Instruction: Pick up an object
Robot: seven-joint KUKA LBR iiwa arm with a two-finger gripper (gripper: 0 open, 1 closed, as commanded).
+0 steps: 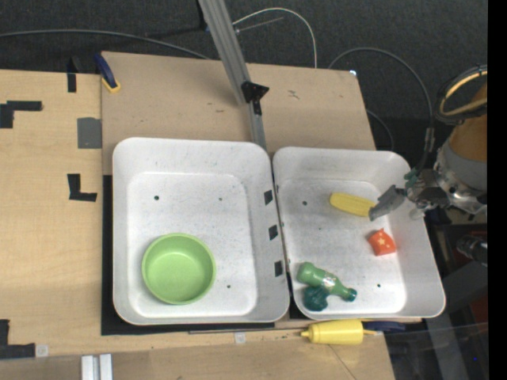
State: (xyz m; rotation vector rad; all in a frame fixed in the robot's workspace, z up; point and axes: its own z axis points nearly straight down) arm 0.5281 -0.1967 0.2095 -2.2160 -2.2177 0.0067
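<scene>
The gripper (pixel 388 204) is hanging over the right bin (pixel 420 291), and whether it is spread or pressed together cannot be told. A yellow piece (pixel 351 204) is lying just left of it. An orange block (pixel 382 243) is sitting just below it. A green bottle (pixel 323 281) is lying farther down-left. A green bowl (pixel 179 267) is sitting far left, in the left bin (pixel 190 153).

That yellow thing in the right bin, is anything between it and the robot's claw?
Nothing visible. The gripper sits right at the end of the yellow object, with bare bin floor around them. The orange block lies below, off to the side.
</scene>
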